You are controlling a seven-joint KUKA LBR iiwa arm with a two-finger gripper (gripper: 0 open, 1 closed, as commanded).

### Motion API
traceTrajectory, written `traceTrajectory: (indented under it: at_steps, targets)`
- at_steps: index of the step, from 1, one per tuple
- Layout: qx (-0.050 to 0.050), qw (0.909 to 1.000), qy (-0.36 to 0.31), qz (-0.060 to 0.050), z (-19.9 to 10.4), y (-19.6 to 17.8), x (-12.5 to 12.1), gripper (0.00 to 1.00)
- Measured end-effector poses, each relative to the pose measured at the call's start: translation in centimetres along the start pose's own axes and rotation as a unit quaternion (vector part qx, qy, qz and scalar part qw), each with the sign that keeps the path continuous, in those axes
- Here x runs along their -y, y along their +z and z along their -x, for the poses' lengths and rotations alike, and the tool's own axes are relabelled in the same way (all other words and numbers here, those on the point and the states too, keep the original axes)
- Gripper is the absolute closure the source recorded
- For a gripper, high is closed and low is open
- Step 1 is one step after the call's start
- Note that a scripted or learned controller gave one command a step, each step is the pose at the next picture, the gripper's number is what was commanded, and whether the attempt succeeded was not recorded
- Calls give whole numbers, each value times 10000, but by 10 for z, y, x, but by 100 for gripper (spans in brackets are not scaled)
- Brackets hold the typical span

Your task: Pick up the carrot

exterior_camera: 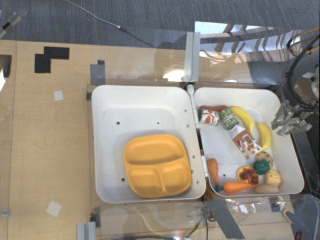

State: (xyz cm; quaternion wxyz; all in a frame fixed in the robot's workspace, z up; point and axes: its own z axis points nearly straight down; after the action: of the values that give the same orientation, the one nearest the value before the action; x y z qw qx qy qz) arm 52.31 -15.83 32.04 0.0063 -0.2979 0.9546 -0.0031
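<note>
Approach step: gripper (290, 121) at right bin (285, 171) far-right rim, finger state unreadable. Carrot (238, 187) lies near bin's front wall, beside corn (273, 177). Next: travel across, descend.

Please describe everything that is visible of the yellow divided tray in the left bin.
The yellow-orange plastic tray with rounded corners lies flat on the floor of the left white shallow bin, toward its near right corner and slightly rotated. It has three compartments: one long compartment across the far side and two smaller ones on the near side, separated by raised ridges. All three hold nothing. Its surface looks smooth and matte. Its right edge lies close to the bin's right wall; whether they touch cannot be told.
</note>
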Motion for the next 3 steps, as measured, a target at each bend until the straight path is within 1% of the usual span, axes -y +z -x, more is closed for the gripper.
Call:
traceTrajectory:
  at_steps: [1,2,3]
  targets:
    - [-22,9999,-120,42,31,43,64,100]
    - [2,9827,-1852,-3,7,4,63,100]
    - [1,9688,-2477,26,50,32,90,100]
